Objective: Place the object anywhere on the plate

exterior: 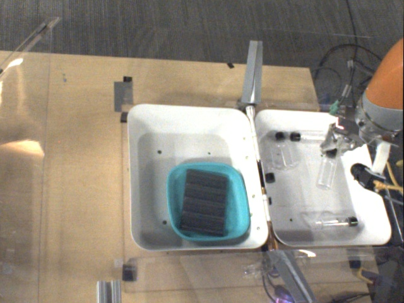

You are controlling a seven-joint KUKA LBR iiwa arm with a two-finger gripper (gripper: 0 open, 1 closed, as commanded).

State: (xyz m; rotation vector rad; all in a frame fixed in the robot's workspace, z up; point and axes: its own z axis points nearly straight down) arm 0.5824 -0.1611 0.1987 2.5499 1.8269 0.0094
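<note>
The left white bin holds a square teal plastic plate in its near half. On the plate lies a dark ribbed rectangular block.

The right white bin holds several clear plastic vials with black caps. One lies along the far wall, one lies left of centre, and one lies near the front edge.

The task's thing is judged to be the clear vial hanging upright, cap end hidden, directly below the two-finger gripper in the right part of the right bin. The gripper appears pinched on the vial's upper end, but contact is blurred.

Handling, as a judgement: the vial is light, rigid and smooth-walled, hence slippery. Being round, it can rotate or slide between flat fingers. Grasp across the cylinder, near the capped end or at mid-length.

Appearance: transparent and near colourless, with faint highlights. It is hard to distinguish from the white bin floor.
</note>
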